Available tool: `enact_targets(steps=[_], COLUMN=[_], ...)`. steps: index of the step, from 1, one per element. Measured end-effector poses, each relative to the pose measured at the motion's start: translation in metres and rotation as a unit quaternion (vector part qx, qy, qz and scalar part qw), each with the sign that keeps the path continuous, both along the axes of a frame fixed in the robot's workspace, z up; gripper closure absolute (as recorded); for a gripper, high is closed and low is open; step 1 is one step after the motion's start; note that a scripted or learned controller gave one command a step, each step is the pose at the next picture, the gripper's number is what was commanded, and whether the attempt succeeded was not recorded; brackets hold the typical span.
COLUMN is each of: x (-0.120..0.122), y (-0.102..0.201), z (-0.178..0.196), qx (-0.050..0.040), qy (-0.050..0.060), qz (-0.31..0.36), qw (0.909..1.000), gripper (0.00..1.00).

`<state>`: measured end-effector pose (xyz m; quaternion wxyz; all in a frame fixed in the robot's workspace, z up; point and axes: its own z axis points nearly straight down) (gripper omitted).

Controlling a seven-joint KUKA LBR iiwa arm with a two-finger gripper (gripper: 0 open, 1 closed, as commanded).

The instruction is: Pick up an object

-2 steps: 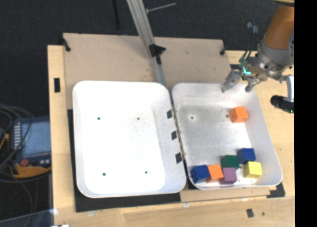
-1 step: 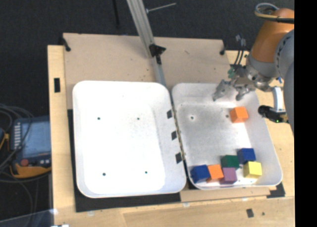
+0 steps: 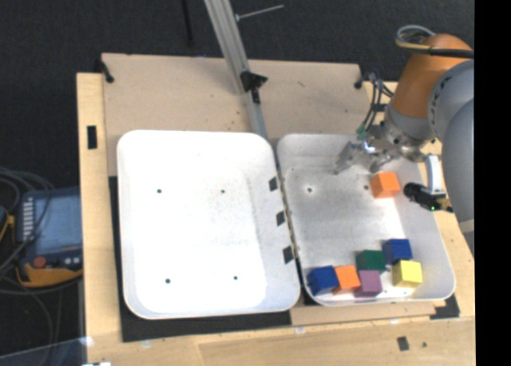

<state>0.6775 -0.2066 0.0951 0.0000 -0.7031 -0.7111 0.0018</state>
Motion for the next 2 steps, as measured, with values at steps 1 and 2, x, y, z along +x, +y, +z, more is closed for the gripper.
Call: enact_targets(steps=[1, 2], x=[0.002, 0.002], y=[-0.002, -0.004], z=[0.016, 0.082], qx=[-0.0033, -0.0001], qy=[-0.004, -0.006], qz=[0.003, -0.001], qw=[1.0000, 1.0000], gripper=[1.00, 1.00])
